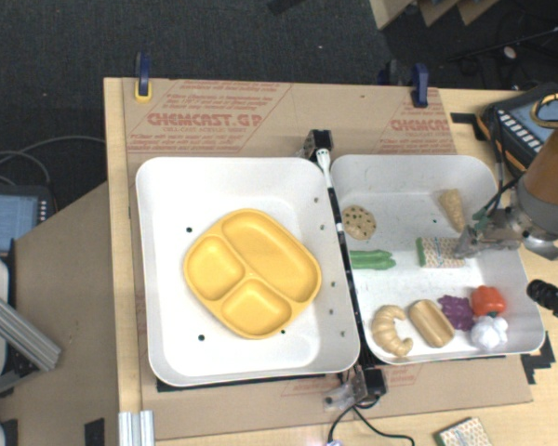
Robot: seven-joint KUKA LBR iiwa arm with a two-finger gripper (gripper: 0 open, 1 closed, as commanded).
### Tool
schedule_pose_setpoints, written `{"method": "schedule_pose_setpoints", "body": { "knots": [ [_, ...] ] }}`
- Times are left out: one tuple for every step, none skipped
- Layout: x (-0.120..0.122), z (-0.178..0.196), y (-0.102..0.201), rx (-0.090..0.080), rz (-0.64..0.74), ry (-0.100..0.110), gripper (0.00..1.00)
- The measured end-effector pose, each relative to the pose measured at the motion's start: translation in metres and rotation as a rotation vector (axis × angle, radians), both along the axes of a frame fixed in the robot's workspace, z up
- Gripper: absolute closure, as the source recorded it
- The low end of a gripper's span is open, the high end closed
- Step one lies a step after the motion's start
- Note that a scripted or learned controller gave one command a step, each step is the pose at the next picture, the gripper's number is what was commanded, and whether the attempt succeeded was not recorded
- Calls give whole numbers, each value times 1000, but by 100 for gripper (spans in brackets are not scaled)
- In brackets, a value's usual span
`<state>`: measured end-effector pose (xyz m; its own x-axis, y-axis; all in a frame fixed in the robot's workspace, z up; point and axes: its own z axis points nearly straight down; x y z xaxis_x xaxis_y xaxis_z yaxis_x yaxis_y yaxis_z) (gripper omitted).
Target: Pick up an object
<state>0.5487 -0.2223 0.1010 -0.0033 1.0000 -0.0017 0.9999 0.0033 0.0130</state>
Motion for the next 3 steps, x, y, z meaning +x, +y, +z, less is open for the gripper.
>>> {"method": "schedule_pose_setpoints", "body": {
  "knots": [
    [-5, 92, 77, 1, 3, 8, 100],
    [38, 152, 157, 2, 6, 3, 100],
    [-21, 243, 106, -2, -8, 4, 100]
  ]
}}
